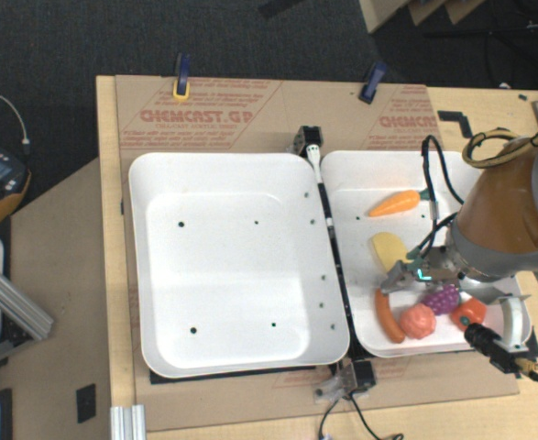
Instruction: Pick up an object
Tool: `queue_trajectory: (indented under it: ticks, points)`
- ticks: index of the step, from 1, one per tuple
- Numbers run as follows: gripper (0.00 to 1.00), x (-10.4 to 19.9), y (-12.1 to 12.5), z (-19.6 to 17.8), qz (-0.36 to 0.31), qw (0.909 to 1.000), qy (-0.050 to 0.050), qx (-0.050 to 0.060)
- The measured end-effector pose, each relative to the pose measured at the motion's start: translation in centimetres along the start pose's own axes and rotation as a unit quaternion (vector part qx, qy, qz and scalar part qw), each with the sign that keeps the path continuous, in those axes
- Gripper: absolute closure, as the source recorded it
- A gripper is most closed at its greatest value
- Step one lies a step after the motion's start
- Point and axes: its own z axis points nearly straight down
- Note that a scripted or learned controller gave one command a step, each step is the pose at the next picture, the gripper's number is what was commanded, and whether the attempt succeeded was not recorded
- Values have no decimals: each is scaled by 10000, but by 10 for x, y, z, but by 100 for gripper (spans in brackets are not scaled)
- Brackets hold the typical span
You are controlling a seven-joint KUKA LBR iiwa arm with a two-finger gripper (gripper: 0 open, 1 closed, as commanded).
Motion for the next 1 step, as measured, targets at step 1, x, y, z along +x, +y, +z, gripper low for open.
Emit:
queue_trajectory:
  ticks: [1]
  points:
    - [100,0,0,-10,-2,10000,-6,-11]
